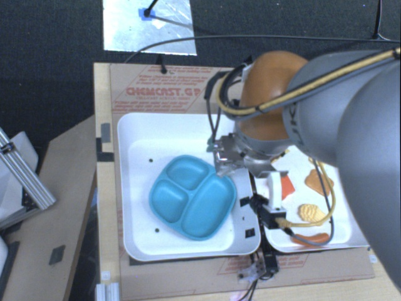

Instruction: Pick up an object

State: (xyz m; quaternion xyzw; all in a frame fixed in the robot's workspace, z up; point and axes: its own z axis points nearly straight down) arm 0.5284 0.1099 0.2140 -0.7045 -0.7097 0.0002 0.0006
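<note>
One fixed camera, mounted above the tabletop (75, 168), looking down at a slant. The far edge sits toward the top of frame, the near edge toward the bottom. Left bin (135, 168) lies about centre frame, seen whole; right bin (341, 240) lies lower right, largely covered by the arm (351, 105), which enters from the right and looms large, close under the lens. Dark floor (50, 42) shows beyond the tabletop at far and left. Moderately close range: both bins take up most of the width.
</note>
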